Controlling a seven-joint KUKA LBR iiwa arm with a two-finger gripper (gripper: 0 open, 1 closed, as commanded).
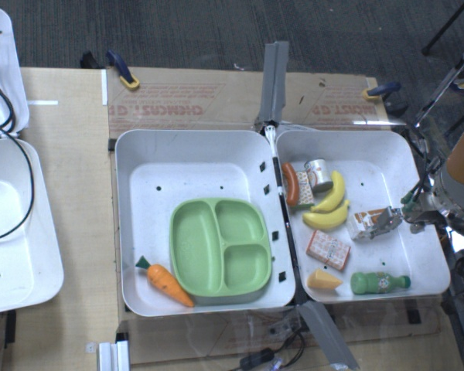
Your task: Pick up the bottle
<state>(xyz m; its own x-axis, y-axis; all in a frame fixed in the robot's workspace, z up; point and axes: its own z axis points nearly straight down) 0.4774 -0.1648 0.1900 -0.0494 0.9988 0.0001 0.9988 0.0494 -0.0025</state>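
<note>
The flat brown cardboard sheet on the worktop carries upside-down reddish printing; its letters are too blurred to read.

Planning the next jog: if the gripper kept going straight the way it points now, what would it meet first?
The gripper points left across the right bin. The small packet at its tip probably comes first, then the bananas. The green bottle lies off that line, nearer the front wall. Depth is uncertain.

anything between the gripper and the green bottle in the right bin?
Camera view: nothing. The gripper hangs above the green bottle; only bare white bin floor lies between them.
</note>
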